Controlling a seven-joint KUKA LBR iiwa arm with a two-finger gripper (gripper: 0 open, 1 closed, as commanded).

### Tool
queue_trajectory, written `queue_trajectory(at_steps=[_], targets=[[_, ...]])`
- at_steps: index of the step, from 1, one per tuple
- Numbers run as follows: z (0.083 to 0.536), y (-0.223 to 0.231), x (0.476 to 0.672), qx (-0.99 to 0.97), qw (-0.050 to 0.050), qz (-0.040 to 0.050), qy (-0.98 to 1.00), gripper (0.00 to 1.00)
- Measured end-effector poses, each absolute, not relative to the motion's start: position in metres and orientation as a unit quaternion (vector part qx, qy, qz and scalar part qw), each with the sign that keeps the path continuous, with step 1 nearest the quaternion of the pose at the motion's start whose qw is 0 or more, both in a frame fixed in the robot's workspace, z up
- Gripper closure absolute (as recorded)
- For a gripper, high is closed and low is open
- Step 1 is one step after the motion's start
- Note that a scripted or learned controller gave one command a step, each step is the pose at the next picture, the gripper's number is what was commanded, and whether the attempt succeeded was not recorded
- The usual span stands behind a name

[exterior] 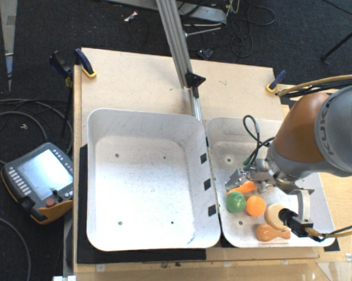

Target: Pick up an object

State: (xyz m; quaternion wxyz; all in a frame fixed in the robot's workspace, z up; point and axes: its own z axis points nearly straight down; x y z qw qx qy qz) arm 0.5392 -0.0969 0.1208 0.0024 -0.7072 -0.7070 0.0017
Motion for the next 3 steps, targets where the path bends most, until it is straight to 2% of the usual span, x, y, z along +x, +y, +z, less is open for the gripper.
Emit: queue_trajectory(at_steps=[1,3], targets=[[0.134,-0.097,0.54,-0.707,0.0,-0.0002,-0.707,1.0],[0.25,-0.107,0.548,-0.706,-0.003,-0.0021,-0.708,1.0]])
